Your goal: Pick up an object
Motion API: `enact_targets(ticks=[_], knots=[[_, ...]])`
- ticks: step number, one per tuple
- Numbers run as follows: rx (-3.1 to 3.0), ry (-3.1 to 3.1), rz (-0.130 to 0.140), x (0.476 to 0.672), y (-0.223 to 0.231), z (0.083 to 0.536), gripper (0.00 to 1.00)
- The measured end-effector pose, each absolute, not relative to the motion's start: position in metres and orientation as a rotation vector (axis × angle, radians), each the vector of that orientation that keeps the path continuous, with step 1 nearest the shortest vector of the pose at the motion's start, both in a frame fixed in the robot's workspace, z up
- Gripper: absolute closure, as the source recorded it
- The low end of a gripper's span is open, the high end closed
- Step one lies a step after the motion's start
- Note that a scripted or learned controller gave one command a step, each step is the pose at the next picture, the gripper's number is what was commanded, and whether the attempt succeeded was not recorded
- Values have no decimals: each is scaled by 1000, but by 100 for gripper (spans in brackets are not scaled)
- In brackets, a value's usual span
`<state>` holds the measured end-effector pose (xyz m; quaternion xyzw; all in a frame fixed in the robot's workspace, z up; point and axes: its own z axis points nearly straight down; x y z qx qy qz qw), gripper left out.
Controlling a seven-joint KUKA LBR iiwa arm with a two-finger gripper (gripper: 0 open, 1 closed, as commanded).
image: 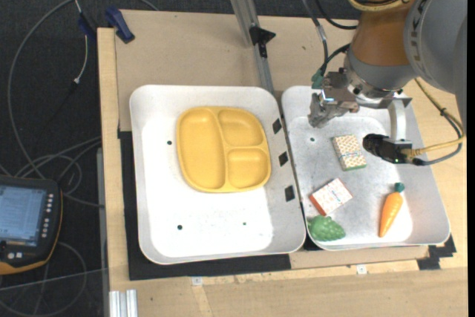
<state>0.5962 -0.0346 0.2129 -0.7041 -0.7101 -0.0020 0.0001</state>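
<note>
Small patterned cardboard box, judged light and stiff, is best taken across its short sides, just below the grey gripper, whose state cannot be told.

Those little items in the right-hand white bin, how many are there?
4: a patterned box near the middle, a red-and-white box below it, a green piece at the front edge, a carrot front right. The arm may hide more.
</note>
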Motion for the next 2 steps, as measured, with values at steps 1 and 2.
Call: enact_targets(ticks=[1, 2], knots=[[-2213, -2230, -7, 608, 20, 228, 100], [-2213, -2229, -5, 613, 77, 230, 100]])
